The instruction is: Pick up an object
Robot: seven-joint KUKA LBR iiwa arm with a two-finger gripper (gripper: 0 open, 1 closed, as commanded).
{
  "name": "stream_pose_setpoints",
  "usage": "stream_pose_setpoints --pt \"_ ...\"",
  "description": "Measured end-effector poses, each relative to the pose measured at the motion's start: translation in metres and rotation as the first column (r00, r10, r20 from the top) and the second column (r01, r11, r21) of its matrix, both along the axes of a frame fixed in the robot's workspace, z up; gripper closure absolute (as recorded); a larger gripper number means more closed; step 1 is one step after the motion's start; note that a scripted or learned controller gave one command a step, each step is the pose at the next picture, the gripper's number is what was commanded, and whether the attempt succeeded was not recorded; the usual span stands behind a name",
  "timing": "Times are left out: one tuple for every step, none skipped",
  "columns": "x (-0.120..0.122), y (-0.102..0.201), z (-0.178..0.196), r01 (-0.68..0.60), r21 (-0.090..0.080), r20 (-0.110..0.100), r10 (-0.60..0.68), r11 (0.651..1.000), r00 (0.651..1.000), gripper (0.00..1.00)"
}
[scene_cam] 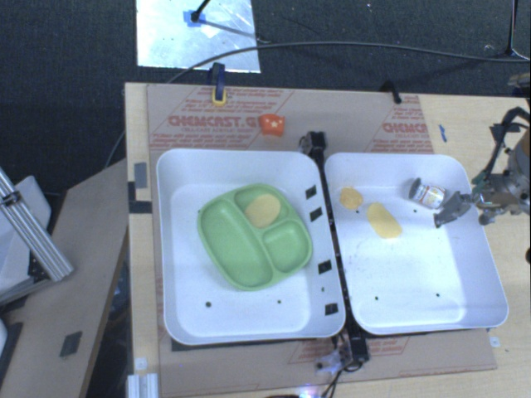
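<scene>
From my station I see a dark carpeted floor (pixel 66 48) around a pale wooden bench (pixel 99 222). A brown printed cardboard sheet (pixel 249 110) lies on the bench under two shallow white plastic bins set side by side. On the floor beyond the bench's far edge lies a shiny silver square sheet (pixel 195 19). A small orange block (pixel 271 123) rests on the cardboard just beyond the left bin's far rim.

The left white bin (pixel 187 305) holds a light green divided plastic plate (pixel 249 239), and in the plate's far compartment I see a pale yellow rounded piece (pixel 264 210).

The right white bin (pixel 465 305) holds three loose things in its far half. A small yellow lump (pixel 352 197) lies near the far left corner. A larger pale yellow oval piece (pixel 384 220) sits just to its right and a little nearer. A small silver can with a light label (pixel 427 194) lies on its side, well toward the bin's far right.

The arm comes in from the right, and its grey two-finger gripper (pixel 453 208) sits low over the right bin's right side, just to the right of the can and slightly nearer. I cannot tell whether it touches the can, and I cannot tell how wide it stands. I see nothing held in it.
</scene>
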State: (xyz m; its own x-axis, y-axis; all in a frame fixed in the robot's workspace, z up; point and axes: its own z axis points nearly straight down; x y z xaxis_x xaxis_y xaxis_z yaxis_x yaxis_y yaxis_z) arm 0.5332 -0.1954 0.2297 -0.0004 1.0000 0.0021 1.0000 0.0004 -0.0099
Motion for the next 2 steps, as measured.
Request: stream_pose_setpoints --pt "0.003 0.001 0.006 -0.004 -0.003 0.011 0.004 1.0 1.0 0.0" --pt "0.001 -0.009 -0.041 -0.001 -0.002 0.009 0.001 1.0 1.0 0.0"
